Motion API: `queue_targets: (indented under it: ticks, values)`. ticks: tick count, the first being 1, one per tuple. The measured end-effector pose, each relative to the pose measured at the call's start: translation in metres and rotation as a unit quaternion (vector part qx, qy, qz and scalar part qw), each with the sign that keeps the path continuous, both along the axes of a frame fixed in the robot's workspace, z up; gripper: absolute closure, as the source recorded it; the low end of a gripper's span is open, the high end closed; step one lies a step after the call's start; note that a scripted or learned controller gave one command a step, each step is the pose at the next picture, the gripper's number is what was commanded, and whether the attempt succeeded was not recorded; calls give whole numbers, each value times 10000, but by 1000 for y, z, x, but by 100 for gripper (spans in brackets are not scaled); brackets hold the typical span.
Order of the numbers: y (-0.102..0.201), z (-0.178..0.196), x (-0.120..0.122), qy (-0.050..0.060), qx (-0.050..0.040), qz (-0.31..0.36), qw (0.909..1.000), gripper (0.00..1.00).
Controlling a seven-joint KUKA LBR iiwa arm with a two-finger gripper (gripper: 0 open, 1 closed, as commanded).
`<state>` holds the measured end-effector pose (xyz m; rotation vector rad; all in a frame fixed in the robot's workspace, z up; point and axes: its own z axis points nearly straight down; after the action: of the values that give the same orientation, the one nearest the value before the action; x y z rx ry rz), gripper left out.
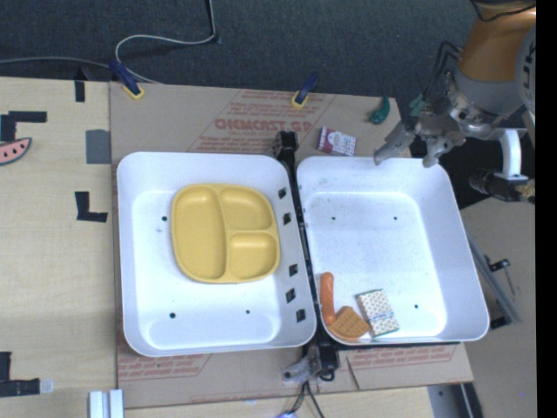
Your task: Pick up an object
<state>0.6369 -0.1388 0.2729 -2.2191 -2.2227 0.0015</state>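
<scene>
My gripper (pixel 407 153) hangs above the far right corner of the right bin (pixel 452 233), open, with nothing between its two spread fingers (pixel 385 151). In the right bin's near left corner lie an orange carrot-shaped piece (pixel 327 291), a tan waffle-like piece (pixel 350 324) and a small white patterned packet (pixel 378 311), all close together. The left bin (pixel 139 233) holds a yellow divided plate (pixel 224 232) in its middle. My gripper is far from all of these objects.
A small dark red packet (pixel 336 141) lies on the cardboard behind the bins. Black clips (pixel 292 233) join the bins along their shared edge. Blue and yellow clamps (pixel 304 91) pin the cardboard's far edge. A cable (pixel 165 42) runs across the back.
</scene>
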Motion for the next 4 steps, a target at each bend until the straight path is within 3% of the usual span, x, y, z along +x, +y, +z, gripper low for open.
queue_targets:
  ticks: [1, 2, 3, 4]
  values:
    - [18, -150, -26, 14, 5, 1, 10000, 0]
    - [18, -140, -25, 7, 4, 9, 10000, 100]
    - [89, -89, -37, -3, 2, 11, 10000, 100]
    - [159, -81, -34, 1, 5, 9, 10000, 100]
